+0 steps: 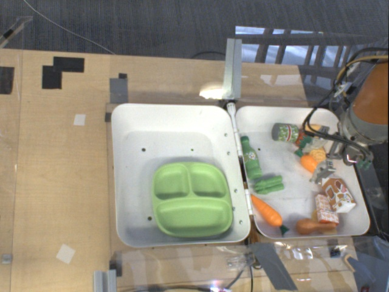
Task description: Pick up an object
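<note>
The right bin point(285, 163) holds several toys. A green bottle point(248, 156) lies along its left wall, with a green block point(268, 184) just below it. An orange carrot point(266, 210) lies near the front left corner and a brown sausage point(315, 227) at the front. A red-and-white carton point(334, 201) sits at the front right. A dark green jar point(285, 132) lies on its side at the back. My gripper point(322, 171) hangs low over the bin's right side, just right of a small orange fruit point(310, 162) and above the carton.
The left bin point(130, 163) holds a green divided plate point(191, 199). A metal post point(233, 69) stands behind the divider between the bins. Cables loop around my wrist point(364, 111) at the right edge.
</note>
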Controlling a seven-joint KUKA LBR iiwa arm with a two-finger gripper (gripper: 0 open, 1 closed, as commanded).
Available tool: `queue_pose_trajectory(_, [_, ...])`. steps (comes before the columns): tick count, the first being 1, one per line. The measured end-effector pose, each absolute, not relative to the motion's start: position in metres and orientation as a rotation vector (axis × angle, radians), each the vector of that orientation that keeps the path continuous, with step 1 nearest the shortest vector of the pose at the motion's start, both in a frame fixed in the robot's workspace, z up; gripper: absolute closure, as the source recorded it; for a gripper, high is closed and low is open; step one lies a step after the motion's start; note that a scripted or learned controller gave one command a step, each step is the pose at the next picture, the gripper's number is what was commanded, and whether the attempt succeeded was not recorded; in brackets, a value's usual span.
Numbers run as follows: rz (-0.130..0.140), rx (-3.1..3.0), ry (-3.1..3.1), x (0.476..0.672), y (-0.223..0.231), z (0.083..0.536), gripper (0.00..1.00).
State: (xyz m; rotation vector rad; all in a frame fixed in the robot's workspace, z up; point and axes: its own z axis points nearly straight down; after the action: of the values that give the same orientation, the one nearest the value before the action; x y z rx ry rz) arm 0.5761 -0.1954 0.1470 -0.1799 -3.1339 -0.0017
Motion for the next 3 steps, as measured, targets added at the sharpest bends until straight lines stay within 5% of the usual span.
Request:
queue_pose_trajectory(1, [0.005,-0.176,-3.151,0.636,-0.206,0.09,0.0])
queue_pose_trajectory(2, [0.005,0.028,-3.155,0.553,-0.206,0.09,0.0])
queue_pose_trajectory(3, [0.006,0.003,-3.159,0.533,-0.185,0.09,0.0])
